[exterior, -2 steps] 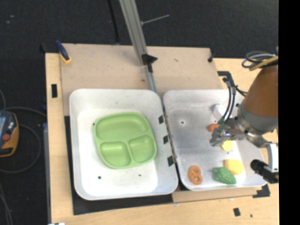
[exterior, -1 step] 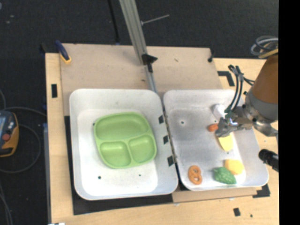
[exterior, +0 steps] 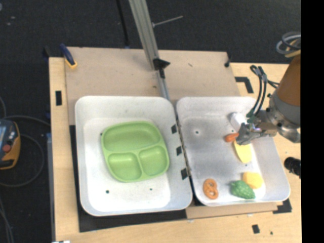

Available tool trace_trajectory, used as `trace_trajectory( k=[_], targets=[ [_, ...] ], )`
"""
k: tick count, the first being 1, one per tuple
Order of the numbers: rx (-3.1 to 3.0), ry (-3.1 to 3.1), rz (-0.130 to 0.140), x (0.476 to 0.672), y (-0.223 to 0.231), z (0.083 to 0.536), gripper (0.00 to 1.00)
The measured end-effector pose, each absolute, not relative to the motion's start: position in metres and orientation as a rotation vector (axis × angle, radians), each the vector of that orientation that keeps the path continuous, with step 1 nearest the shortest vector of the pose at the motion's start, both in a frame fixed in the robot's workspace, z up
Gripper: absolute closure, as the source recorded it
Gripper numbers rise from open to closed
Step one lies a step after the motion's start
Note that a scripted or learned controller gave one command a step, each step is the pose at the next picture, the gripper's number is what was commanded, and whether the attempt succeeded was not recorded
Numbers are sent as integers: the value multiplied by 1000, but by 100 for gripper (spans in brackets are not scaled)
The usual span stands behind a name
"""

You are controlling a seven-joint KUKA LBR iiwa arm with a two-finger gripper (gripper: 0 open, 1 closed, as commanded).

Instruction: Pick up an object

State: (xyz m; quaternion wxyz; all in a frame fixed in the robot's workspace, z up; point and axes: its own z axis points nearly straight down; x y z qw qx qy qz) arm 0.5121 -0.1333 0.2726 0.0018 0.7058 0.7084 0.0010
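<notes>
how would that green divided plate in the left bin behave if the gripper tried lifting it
The green divided plate looks like moulded plastic, so probably stiff and light. It lies flat with a low rim, so it is unlikely to roll or tip. Its wide smooth surface might slip from the gripper.

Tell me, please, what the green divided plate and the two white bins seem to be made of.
The green plate looks like moulded plastic with a matte finish: one even colour, soft rounded edges, three pressed compartments, no strong shine. The left bin and the right bin look like thin white plastic too, probably formed sheet: rounded corners and shallow walls. The right one shows grey scuffs, so its surface seems worn.
</notes>
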Motion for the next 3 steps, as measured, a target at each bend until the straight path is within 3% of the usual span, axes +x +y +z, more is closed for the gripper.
trace_trajectory(
  k=[3],
  targets=[
    [2214,2227,1,590,10,240,100]
  ],
)
